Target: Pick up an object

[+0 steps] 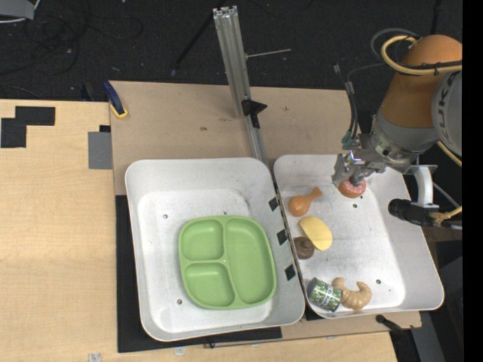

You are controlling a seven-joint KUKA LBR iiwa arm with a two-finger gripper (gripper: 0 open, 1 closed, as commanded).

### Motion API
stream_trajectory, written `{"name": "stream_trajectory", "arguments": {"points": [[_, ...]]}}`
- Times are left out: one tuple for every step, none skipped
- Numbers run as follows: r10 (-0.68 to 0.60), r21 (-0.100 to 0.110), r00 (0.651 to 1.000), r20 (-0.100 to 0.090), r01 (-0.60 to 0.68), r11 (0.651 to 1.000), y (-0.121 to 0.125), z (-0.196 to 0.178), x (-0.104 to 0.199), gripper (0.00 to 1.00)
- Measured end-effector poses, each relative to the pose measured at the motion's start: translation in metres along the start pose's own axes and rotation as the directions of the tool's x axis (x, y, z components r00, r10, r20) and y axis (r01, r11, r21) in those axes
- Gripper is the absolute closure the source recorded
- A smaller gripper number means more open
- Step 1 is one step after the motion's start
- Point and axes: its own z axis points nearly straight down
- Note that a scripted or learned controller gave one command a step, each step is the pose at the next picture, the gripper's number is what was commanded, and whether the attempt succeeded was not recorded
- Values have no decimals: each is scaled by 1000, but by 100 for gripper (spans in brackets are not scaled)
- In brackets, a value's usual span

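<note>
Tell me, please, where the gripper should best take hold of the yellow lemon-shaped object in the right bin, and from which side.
Probably from above, across the narrow middle of the yellow lemon-shaped object. It lies flat with its long axis slanted, so the fingers should close across its short width. The small brown object touches its lower left end, so stay nearer the middle.

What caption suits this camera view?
Gripper over a red object in the right bin; green tray in the left bin.

A: Colours? Left of the gripper (352,173), green tray (226,262) in white bin (151,194).
B: Below the gripper: orange drumstick (305,200), yellow lemon (316,232), tan croissant (355,293), green can (326,295).
</note>
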Motion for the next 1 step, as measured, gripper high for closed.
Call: {"name": "stream_trajectory", "arguments": {"points": [[-4, 8, 1000, -3, 4, 1000, -13, 9, 48, 100]]}}
